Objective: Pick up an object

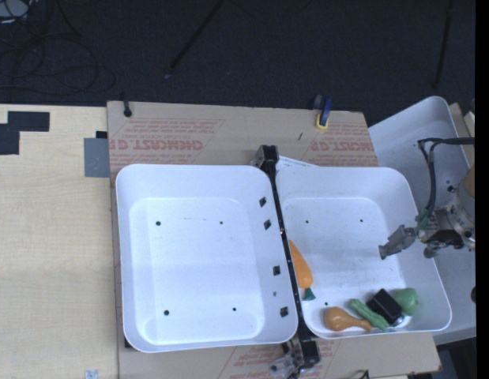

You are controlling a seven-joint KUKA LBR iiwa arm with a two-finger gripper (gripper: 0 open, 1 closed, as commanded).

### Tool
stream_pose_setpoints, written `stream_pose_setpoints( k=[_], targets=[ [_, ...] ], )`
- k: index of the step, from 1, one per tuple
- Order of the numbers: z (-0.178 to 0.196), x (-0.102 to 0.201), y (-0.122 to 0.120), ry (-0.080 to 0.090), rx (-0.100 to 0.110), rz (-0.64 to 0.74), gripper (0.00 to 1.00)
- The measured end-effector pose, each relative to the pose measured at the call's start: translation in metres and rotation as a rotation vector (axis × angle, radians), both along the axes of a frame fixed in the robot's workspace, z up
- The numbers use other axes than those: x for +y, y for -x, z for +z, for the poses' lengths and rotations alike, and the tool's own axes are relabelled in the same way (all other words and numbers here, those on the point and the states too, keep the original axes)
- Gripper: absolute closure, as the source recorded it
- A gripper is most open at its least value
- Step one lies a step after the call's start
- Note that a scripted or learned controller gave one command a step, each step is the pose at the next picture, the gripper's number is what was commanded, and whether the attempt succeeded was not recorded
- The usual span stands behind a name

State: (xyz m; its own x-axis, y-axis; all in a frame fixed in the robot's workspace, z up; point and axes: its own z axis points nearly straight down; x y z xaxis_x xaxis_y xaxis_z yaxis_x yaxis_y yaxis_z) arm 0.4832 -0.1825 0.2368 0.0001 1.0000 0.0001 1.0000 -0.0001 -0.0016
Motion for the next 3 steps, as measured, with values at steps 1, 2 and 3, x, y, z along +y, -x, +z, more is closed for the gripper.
stream_pose_setpoints(
  k=[1, 2, 3],
  targets=[
    [-0.14, 0.025, -0.059, -0.005, 0.01, 0.003, 0.0],
    [-0.112, 0.01, -0.131, 0.002, -0.007, 0.002, 0.0],
    [-0.104, 0.01, -0.127, 0.0, 0.001, 0.001, 1.0]
  ],
)
